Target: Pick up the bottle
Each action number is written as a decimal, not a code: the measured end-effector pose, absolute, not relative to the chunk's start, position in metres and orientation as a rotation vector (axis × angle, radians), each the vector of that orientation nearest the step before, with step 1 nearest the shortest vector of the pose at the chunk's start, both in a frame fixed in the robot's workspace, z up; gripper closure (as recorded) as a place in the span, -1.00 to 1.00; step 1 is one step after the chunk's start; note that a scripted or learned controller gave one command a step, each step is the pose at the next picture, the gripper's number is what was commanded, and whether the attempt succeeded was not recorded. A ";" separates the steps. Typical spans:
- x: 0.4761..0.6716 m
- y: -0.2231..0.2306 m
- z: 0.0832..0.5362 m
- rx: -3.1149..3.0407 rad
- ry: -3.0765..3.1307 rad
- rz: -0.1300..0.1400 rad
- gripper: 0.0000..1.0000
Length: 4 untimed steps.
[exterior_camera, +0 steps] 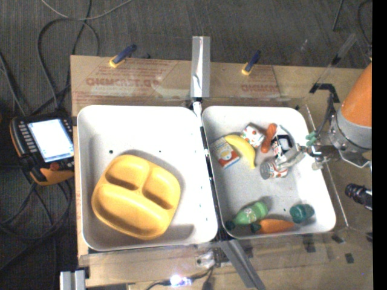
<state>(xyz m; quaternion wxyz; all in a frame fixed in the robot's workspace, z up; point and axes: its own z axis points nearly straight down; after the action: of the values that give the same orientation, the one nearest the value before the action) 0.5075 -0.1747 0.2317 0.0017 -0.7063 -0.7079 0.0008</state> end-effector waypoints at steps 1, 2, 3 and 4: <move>0.487 -0.122 0.100 -2.173 -2.261 0.003 -1.00; 0.644 -0.119 0.086 -2.442 -1.928 0.042 -1.00; 0.653 -0.181 0.121 -2.521 -1.807 0.016 -1.00; 0.605 -0.164 0.095 -2.558 -1.816 -0.018 -1.00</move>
<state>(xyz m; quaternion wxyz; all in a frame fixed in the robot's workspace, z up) 0.6052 -0.1636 0.0947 0.0023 -0.8154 -0.5788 -0.0057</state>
